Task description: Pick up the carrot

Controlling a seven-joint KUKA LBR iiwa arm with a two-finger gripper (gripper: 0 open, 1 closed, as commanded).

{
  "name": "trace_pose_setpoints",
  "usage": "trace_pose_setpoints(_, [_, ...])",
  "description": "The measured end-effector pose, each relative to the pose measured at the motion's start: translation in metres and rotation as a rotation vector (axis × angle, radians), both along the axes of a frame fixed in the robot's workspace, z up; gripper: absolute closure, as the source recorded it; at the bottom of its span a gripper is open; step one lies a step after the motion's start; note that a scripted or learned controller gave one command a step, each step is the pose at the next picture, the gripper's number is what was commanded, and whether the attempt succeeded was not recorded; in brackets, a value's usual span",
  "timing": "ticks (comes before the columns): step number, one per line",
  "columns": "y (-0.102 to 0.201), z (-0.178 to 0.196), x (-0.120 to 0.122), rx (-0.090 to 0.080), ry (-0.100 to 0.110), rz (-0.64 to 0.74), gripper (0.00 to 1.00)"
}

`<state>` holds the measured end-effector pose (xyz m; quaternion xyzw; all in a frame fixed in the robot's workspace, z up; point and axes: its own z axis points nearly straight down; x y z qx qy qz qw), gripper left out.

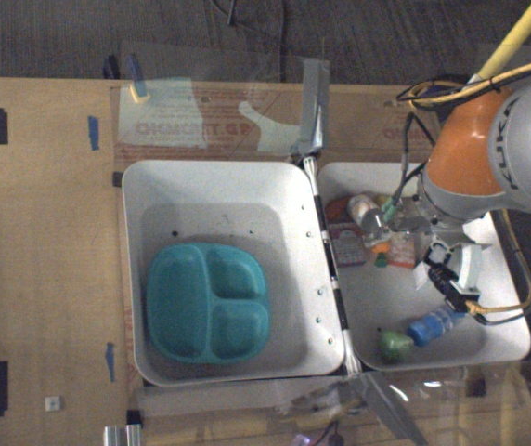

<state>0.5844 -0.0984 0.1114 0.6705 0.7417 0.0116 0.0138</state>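
Orange carrot (401,250) lies unlifted in the right bin (507,342), the gripper (383,229) just beside it; its state unclear.

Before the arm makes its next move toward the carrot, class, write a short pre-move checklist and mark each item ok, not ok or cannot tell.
1. Carrot located: cannot tell; an orange item lies among the clutter under the wrist.
2. Gripper over the right bin: ok.
3. Finger state: cannot tell.
4. Carrot grasped: not ok, nothing seen between fingers.
5. Blue bottle and green item away from the gripper: ok.
6. Teal tray lies in the left bin: ok.
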Motion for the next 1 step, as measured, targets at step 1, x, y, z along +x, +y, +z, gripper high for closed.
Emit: trace_pose_setpoints(1, [0.0241,0.0732,-0.0161,-0.01,0.031,0.504,1.0])
